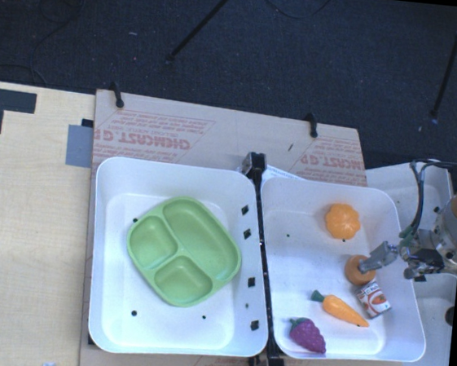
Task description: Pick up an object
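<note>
In the right bin (319, 357), near its front edge, lies a purple bunch of grapes (308, 335), a toy one. Just behind it and more to the right lies a carrot (343, 310), with its green end pointing to the left. Near the right wall of this bin, just beside the thick end of the carrot, a small can (374, 300) with a red and white label lies tilted. Just behind the can there is a round orange-brown thing (357, 271), and I cannot tell what it is. The gripper (384, 255) is at this place, reaching over the right wall of the bin; one grey finger lies on top of the orange-brown thing or just above it, and the view does not show how far the fingers are open or if they hold something. Farther back, nearer the back right corner of the same bin, a orange (343, 221) lies alone, well apart from the gripper. In the left bin (122, 182) a green plate (184, 251) with three compartments lies about in the middle, turned at an angle to the walls.
</note>
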Tool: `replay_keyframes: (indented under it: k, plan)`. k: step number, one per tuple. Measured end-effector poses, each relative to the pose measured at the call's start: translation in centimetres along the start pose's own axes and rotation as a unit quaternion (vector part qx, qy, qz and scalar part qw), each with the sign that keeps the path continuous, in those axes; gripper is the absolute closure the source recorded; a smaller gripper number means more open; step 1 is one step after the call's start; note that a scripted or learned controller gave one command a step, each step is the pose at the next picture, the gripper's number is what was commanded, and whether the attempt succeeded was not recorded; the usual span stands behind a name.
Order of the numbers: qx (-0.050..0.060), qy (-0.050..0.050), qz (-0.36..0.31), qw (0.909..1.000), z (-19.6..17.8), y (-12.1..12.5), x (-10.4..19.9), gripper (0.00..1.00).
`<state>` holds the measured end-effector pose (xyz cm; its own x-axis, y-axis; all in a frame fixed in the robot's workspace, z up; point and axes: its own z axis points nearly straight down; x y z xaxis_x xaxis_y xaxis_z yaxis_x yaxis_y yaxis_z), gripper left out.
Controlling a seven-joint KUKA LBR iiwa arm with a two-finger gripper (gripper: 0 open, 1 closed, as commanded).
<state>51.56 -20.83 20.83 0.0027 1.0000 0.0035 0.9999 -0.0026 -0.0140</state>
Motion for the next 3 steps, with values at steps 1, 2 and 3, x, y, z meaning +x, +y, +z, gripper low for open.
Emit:
replay_keyframes:
  k: [1,2,3]
  plan:
    - [-0.006,-0.001,-0.001,1.0,-0.6,0.3,0.0,0.0]
    - [-0.004,0.0,-0.001,1.0,3.9,-0.3,-0.1,0.0]
    - [-0.003,0.0,-0.001,1.0,10.1,0.3,-0.2,0.0]
